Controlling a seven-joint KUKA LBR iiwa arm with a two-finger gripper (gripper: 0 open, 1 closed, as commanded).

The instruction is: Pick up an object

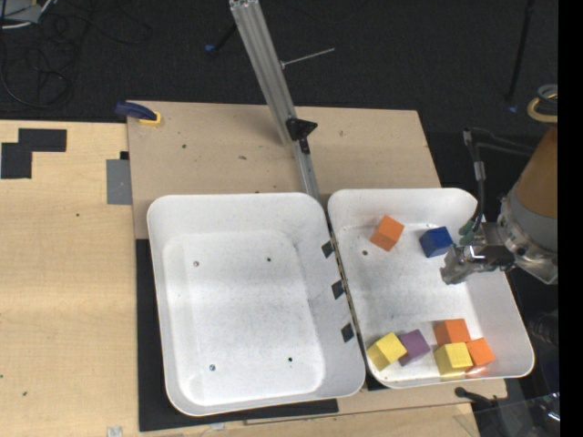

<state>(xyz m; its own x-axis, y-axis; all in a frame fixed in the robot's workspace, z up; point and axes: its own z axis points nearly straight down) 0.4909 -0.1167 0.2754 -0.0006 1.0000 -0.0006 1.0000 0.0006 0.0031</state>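
The right bin [414,206] holds several small blocks. An orange block [387,232] and a blue block [435,241] lie near its far side. Near its front edge sit a yellow block [386,350], a purple block [414,343], an orange-brown block [451,331], another yellow block [453,359] and an orange block [480,351]. My gripper [456,270] hangs over the right side of this bin, just right of and below the blue block. Nothing shows between its fingers.
The left bin [173,217] lies beside the right one, joined by black clips along the shared rim [335,288]. A slanted metal rail [271,73] rises behind the bins. The arm's orange band [547,176] sits at the right edge.
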